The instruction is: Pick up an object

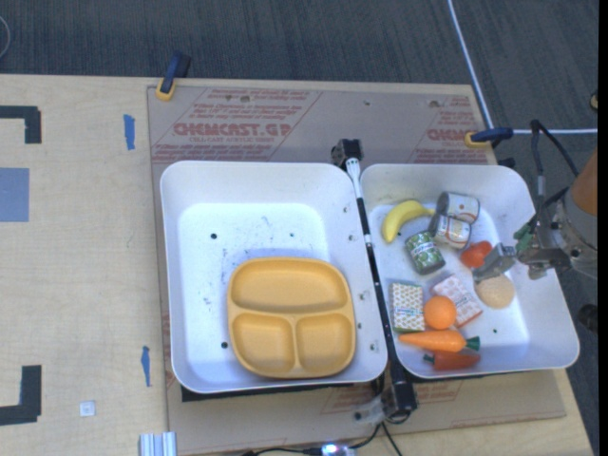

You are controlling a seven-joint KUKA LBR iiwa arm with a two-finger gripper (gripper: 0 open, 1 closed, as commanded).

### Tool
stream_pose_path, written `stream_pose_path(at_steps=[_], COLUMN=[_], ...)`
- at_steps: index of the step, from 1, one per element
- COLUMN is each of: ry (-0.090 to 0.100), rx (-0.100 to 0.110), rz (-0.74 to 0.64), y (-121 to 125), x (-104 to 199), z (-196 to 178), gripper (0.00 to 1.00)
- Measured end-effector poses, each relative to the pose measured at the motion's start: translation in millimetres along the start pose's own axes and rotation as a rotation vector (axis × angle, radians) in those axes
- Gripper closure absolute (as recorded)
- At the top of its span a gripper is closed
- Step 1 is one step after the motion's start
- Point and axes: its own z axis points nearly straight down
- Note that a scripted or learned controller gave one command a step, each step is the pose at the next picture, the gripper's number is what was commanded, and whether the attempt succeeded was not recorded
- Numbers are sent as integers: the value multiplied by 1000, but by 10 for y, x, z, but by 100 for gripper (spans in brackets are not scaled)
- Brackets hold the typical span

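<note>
The right bin (543, 348) holds several small food items: a yellow banana (401, 218), a green can (424, 252), a silvery tin (457, 218), a small red piece (475, 253), a beige round cookie (496, 294), an orange (439, 313), a carrot (439, 341), a patterned box (407, 306) and a pink wafer pack (460, 295). My gripper (498, 260) reaches in over the bin's right wall. It sits low between the red piece and the cookie, just above the cookie. I see nothing clearly held.
The left bin (190, 255) contains a yellow divided plate (291, 313) in its front half. A black divider clip (348, 150) sits where the bins meet. Both bins rest on a cardboard sheet (247, 122), with blue clamps (172, 72) at its back corners.
</note>
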Motion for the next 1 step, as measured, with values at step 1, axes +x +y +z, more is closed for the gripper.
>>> stream_pose_path(at_steps=[1], ry=[2], rx=[-10], rz=[-2], y=[228], x=[257], z=[901], gripper=[0])
